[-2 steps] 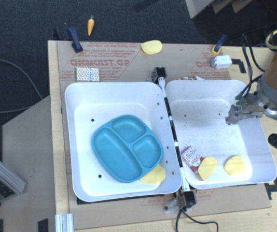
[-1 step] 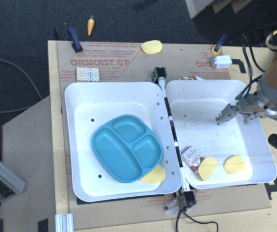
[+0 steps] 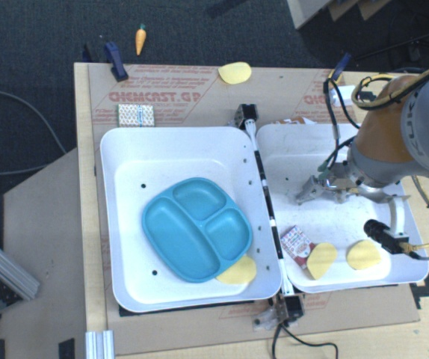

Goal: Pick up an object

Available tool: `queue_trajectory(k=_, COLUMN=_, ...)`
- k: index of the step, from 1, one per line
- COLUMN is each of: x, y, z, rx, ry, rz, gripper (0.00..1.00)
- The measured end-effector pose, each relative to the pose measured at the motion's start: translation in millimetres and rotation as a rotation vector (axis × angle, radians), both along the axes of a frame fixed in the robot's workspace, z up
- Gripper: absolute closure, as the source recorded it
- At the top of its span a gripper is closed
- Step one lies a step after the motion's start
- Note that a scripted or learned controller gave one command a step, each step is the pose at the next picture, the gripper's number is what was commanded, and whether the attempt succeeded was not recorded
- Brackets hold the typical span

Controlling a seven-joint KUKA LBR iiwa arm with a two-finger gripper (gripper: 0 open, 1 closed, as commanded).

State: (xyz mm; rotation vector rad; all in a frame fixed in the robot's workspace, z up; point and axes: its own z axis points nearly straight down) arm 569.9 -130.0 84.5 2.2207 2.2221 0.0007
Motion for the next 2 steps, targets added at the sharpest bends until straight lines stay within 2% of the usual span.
queue_trajectory(k=1, x=-87, y=-92, z=49, rx=-0.001, ry=0.002, rz=-0.002, gripper=0.00)
queue_trajectory(k=2, x=24, y=-78, z=32, rx=0.000, ry=-0.001, rz=0.001, gripper=0.00)
